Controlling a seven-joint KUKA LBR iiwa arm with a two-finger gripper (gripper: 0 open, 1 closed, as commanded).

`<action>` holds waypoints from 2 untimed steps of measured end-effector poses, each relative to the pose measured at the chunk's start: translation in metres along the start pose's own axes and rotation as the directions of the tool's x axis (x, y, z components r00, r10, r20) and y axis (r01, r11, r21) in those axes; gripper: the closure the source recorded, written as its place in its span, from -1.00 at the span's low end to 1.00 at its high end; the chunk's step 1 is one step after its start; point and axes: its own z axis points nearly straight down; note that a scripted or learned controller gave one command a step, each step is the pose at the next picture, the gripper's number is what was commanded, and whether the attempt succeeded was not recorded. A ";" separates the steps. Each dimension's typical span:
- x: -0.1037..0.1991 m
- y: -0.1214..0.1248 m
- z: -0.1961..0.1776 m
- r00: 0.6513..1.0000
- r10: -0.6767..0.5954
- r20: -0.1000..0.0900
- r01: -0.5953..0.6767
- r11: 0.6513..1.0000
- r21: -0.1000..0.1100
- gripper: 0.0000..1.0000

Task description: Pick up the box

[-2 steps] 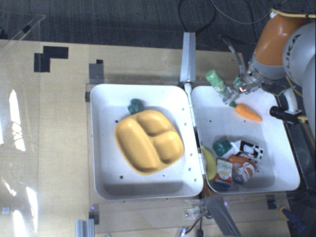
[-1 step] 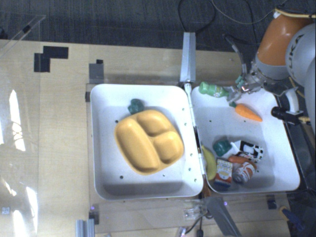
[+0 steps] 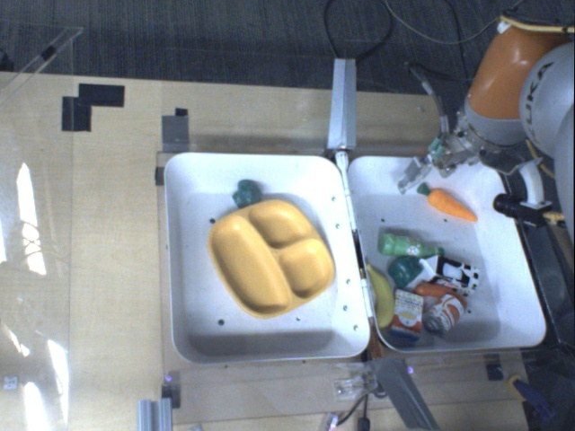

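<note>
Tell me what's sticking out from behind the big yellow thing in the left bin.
A small dark green object shows at the far edge of the big yellow thing, touching it. Its lower part is covered, so I cannot identify it.

We see a pale wooden bench carrying two shallow white bins side by side. The left bin sits near the middle, the right bin touching it at three o'clock. A grey metal rail lies at twelve o'clock above their seam. Black tape marks sit toward ten o'clock of the left bin.
</note>
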 end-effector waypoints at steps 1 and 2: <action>0.045 -0.090 0.064 0.995 -0.102 -0.001 0.102 0.995 -0.002 -1.00; 0.045 -0.086 0.052 0.995 -0.103 0.001 0.103 0.995 -0.010 1.00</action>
